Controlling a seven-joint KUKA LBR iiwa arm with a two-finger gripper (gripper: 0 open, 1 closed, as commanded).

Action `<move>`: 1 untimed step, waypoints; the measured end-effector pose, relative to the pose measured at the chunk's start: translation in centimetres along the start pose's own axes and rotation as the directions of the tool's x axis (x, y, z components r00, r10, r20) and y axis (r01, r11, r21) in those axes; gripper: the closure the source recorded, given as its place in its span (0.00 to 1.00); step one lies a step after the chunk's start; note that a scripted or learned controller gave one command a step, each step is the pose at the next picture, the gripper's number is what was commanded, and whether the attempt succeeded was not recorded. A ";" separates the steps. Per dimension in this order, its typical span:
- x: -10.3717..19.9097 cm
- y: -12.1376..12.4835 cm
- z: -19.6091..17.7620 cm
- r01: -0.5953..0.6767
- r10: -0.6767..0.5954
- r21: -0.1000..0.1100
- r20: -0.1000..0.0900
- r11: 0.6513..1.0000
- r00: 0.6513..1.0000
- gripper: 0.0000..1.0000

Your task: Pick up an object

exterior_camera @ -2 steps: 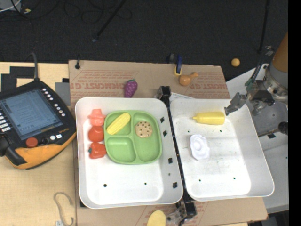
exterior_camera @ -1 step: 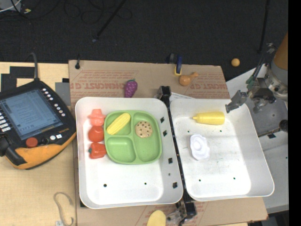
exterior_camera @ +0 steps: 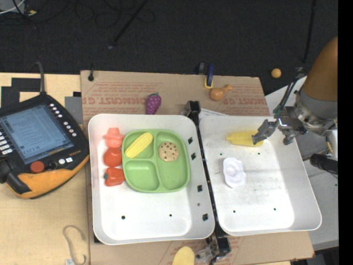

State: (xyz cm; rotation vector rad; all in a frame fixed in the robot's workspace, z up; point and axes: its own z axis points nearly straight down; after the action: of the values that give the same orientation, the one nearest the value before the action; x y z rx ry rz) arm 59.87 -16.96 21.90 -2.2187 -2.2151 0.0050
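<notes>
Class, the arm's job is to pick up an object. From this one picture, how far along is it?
Done: the gripper has reached into the right bin, next to the yellow banana-like object.
In hand: lining up on that object's right end; whether the fingers grip it cannot be told.
Left: the object lies on the bin floor, so grasping and lifting remain. The white object nearby lies apart from the gripper.

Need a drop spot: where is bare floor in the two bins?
Right bin: free below the white object. Left bin: free strip below the green plate. Crowded: left bin's upper half, and by the banana at the gripper.
</notes>
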 end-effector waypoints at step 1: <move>-0.5 -0.3 6.2 0.002 -0.002 0.001 0.000 1.000 1.000 0.00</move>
State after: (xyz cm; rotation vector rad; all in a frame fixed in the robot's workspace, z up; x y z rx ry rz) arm 59.57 -17.48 15.74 -2.2154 -2.2170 0.0068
